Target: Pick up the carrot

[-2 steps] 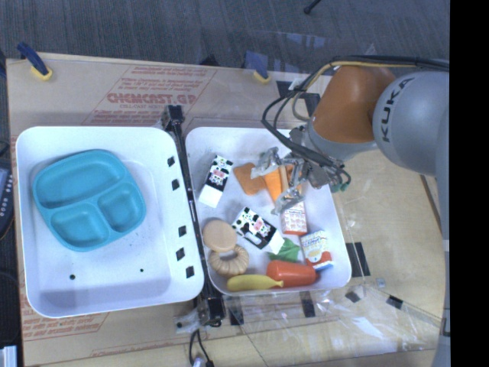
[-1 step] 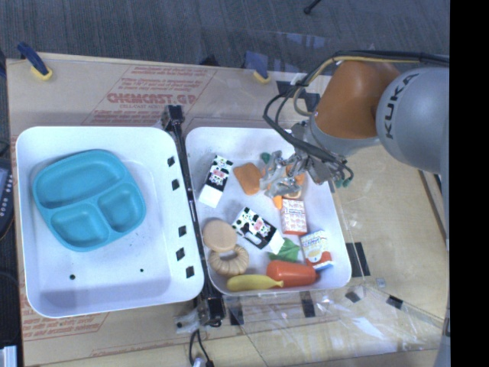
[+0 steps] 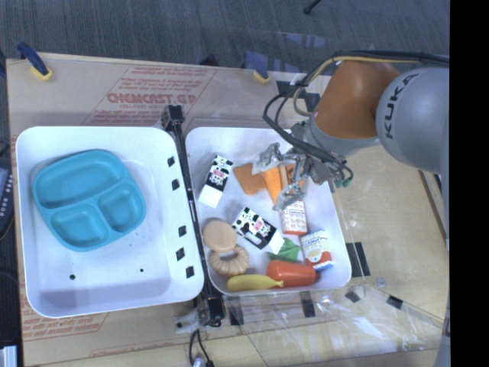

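Single fixed cam above bench [image 3: 382,205], looks down at a slant, mid-range. Left bin [image 3: 30,228] and right bin [image 3: 341,258] both in frame; arm [image 3: 397,113] enters from right.

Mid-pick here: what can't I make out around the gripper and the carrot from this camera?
- Camera view: the gripper is a small metal blur, so any contact with the wedge under it is unreadable.
- The carrot lies partly behind the banana.
- The ketchup bottle has its top hidden by the gripper.
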